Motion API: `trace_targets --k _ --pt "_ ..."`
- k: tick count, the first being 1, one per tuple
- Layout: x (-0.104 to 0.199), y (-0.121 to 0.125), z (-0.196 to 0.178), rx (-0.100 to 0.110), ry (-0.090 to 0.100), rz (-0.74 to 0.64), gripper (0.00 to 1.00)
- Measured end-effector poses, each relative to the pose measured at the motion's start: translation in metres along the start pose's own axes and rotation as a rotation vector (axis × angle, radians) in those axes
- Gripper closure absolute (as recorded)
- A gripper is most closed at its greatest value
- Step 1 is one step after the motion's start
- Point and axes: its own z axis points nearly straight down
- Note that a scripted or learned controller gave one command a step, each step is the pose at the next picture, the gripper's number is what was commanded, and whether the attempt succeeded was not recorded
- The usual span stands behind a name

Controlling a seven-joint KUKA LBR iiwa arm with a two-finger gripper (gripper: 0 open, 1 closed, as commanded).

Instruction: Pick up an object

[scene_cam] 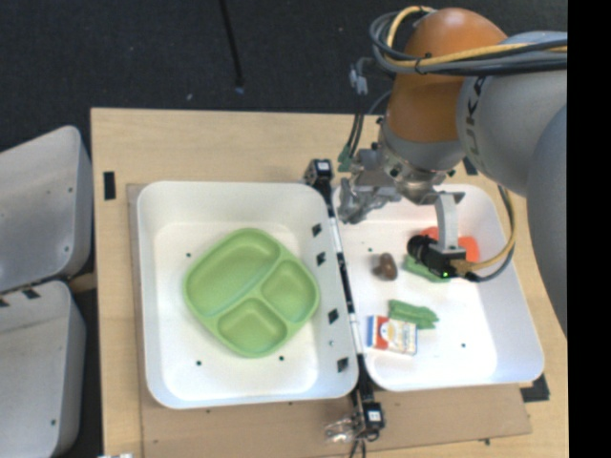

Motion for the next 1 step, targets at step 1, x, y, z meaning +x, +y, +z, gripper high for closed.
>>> trace_targets --k 1 --pt "0.0537 -0.0091 0.0202 0.003 -0.001 0.001 1.0"
